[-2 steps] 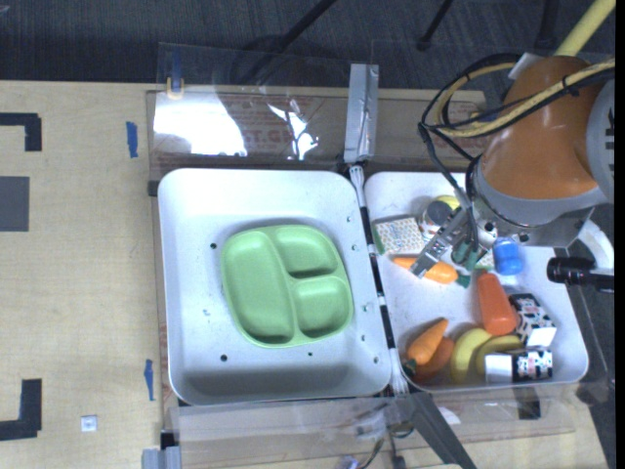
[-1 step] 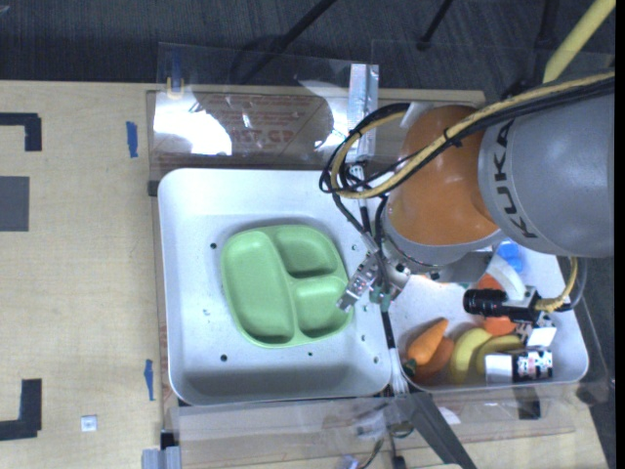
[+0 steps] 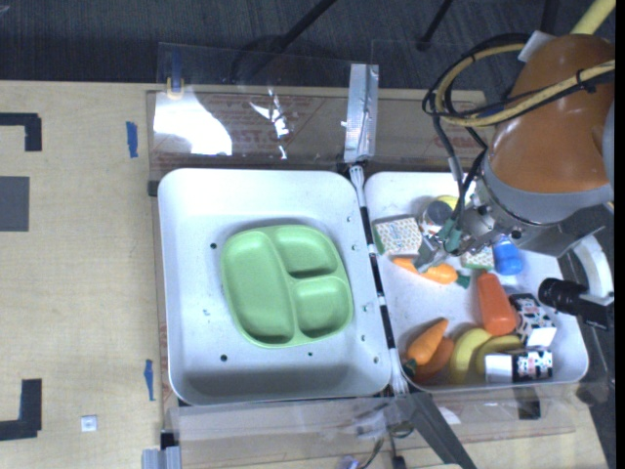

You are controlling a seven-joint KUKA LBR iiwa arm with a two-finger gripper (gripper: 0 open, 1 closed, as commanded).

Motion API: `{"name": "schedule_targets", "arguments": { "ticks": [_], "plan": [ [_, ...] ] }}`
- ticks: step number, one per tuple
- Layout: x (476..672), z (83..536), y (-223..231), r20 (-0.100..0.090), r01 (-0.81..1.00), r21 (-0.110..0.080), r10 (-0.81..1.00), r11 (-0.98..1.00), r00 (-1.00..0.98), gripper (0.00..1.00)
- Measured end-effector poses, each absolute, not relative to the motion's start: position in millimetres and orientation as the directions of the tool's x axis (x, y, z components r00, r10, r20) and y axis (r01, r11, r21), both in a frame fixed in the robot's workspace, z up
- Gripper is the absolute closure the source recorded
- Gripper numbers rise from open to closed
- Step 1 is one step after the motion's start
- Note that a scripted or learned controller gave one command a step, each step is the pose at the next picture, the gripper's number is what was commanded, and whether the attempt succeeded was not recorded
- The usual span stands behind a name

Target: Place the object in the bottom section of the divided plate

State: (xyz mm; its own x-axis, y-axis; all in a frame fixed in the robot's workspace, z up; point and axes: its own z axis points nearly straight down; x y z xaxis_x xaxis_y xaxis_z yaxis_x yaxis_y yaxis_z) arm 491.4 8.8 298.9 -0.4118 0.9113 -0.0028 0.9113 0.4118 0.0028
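Hand (image 3: 437, 249), grip state unclear, hovers over crowded right bin (image 3: 576, 360) beside carrot (image 3: 438, 273), perhaps touching; green plate (image 3: 286, 283) sits apart

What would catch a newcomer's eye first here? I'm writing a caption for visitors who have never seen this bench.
Probably the green divided plate, alone in the middle of the left white bin, with nothing on it. Next, the jumble of toy food in the right bin: an orange carrot, a yellow banana and others. The grey arm's orange band looms over that bin from the right, with the gripper down among the toys.
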Motion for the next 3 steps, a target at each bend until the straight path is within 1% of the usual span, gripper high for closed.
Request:
{"name": "schedule_targets", "arguments": {
  "ticks": [1,2,3],
  "plan": [
    [497.9,184,79,0.000,0.942,-0.002,0.942,0.337,-0.337,1.00],
    [516.4,184,45,-0.002,0.998,0.000,0.998,-0.058,0.058,1.00],
    [490.7,230,-4,-0.002,0.879,-0.001,0.879,-0.477,0.477,1.00]
  ]
}}
